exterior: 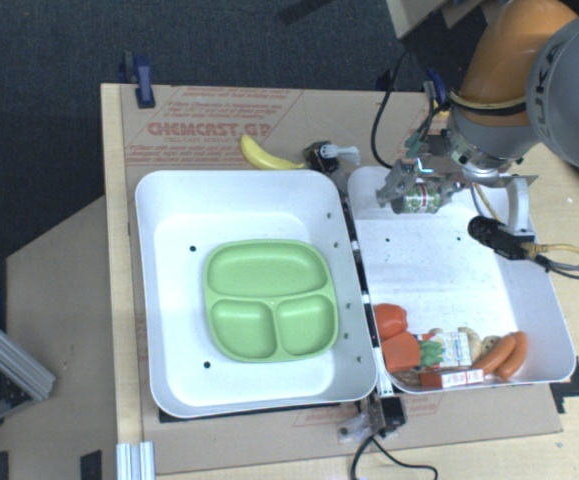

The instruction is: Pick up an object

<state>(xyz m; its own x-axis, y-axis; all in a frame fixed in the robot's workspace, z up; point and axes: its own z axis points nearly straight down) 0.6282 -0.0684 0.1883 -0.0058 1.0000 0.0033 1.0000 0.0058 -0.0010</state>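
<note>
The end effector [416, 190] is being held over the far left corner of the right bin [449, 268], with what appears to be a small can [421, 200] caught between its fingers, so the lifting step is judged to be under way and a straight rise is being called for next. A green divided plate [269, 300] is being carried in the left bin [174, 268], while toy foods [447, 348] are lying heaped along the right bin's near edge on the desk [199, 118].
</note>
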